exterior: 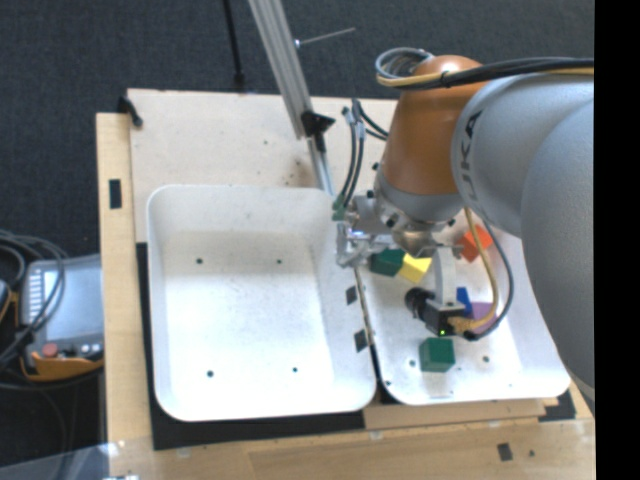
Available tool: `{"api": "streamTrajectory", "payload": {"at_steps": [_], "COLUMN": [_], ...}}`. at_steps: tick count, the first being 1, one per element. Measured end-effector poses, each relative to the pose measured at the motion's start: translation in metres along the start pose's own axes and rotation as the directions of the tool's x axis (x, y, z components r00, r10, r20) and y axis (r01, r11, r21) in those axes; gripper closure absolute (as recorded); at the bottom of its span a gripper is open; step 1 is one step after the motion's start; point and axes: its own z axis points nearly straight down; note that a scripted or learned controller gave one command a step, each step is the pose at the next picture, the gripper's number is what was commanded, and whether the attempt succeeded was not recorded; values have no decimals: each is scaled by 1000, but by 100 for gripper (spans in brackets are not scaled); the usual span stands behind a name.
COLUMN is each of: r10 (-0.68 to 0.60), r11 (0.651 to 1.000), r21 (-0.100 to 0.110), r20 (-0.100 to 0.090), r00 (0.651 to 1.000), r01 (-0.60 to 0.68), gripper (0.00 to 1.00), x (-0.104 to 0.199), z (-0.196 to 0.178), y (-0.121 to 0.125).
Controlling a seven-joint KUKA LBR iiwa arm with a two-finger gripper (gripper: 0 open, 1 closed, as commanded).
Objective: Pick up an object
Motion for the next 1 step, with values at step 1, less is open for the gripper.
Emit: {"api": "streamTrajectory", "payload": {"at_steps": [1], "r10": [0], "r11": [1000], "r21": [1], "r20": [0], "r00": [1000], "r01": [0], "gripper": [100], "x": [47], "z": [-6], "y": [-2]}}
